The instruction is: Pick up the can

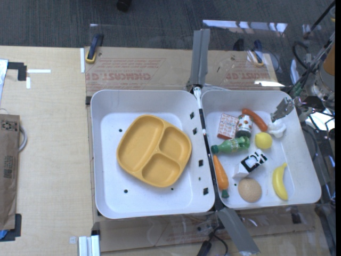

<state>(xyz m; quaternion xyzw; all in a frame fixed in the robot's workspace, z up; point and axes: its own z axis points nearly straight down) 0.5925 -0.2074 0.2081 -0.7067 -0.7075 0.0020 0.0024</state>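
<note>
- The small upright can with a dark top and a red-and-white label stands in the upper middle of the right white bin, touching the orange-red sausage-shaped toy on its right and the green plastic bottle lying just below it.
- A red-and-white printed card lies just to the can's left; a yellow lemon sits near on the right.
- The grey two-finger gripper hangs over the bin's upper right corner, apart from the can; whether its jaws are spread or pressed together cannot be told.
- The step in hand looks like the approach: nothing is grasped yet.
- Next, the gripper likely needs to travel left over the can and descend with its fingers clear of the crowding sausage and bottle.
- The yellow divided plate rests in the left white bin.
</note>
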